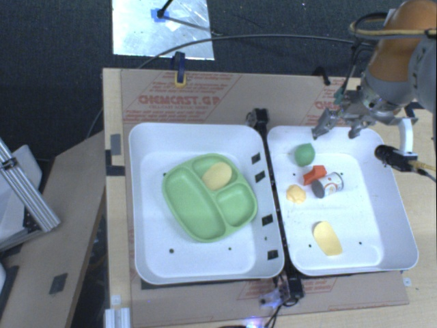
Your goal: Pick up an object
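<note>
Gripper: the gripper (338,125) hangs at the upper right of the frame, over the far rim of the right bin (392,210), fingers spread wide, nothing between them.
Nearest target: green ball (304,154), just below the gripper, near the bin's upper left corner.
Risk: the round ball may roll away from a closing finger; a finger may strike the bin's rim.
Crowding: orange block (313,175), small can (328,185) and yellow lump (295,194) sit close together; a grasp there may pinch two.
Apart: yellow oval (327,238), lower in the bin.
Left bin: green tray (198,207) holding a yellow piece (218,175).
</note>
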Available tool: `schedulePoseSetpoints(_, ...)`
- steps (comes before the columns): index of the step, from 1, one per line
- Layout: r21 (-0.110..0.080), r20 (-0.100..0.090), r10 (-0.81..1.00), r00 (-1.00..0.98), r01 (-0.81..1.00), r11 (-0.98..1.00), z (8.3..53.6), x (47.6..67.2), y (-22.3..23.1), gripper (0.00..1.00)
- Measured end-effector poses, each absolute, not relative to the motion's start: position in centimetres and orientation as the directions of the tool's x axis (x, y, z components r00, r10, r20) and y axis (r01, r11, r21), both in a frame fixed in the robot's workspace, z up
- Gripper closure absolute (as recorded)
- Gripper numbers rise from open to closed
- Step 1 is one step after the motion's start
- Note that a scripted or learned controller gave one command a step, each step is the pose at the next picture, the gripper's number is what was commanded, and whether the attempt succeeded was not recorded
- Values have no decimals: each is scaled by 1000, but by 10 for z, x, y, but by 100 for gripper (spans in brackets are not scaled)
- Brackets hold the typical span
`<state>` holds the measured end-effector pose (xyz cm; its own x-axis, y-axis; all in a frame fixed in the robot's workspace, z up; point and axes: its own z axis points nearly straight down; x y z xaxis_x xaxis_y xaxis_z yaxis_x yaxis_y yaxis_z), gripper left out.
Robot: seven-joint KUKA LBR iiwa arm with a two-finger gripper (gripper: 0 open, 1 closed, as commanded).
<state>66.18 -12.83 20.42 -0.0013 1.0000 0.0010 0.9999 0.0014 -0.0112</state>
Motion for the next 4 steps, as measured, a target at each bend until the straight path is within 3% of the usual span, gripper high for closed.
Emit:
schedulePoseSetpoints(1, 1, 0, 1000, -3, 1000, 3, 212, 665, -128, 0)
schedulePoseSetpoints(3, -2, 0, 1000, -1, 1000, 1, 98, 661, -132, 0)
schedulePoseSetpoints(4, 1, -1, 1000, -3, 1000, 3, 85, 662, -132, 0)
